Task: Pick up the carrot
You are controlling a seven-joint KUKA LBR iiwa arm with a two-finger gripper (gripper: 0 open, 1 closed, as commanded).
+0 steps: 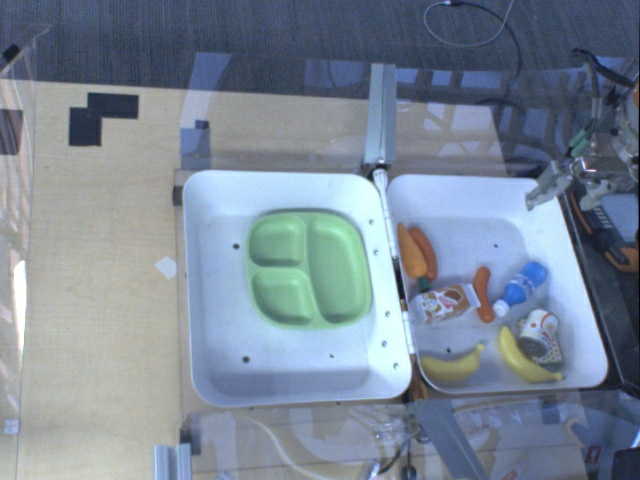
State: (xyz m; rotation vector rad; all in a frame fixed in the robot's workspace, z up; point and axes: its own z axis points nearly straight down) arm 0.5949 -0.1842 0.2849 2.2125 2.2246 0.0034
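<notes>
Overhead slanted view of my bench with two shallow white bins side by side. The left white plastic bin (200, 298) holds a light green three-compartment plastic tray (305, 268), lying flat near its middle. The right white plastic bin (560, 258) holds the loose items. The task's thing, a tapered orange carrot (410, 251), lies lengthwise against the bin's left wall, touching a shorter red-orange sausage-shaped piece (427, 253) on its right. Nearer the front sit a small printed white carton (446, 303), a slim orange-red stick-shaped item (484, 294) just beside it, a small bottle with a blue cap (522, 286), a patterned white cup (540, 333) on its side, and two yellow bananas: one (452, 364) at the front wall, the other (522, 358) curving under the cup. My grey two-finger gripper (553, 180) hovers at the right bin's far right corner, well apart from the carrot, carrying nothing; its spread I cannot tell
</notes>
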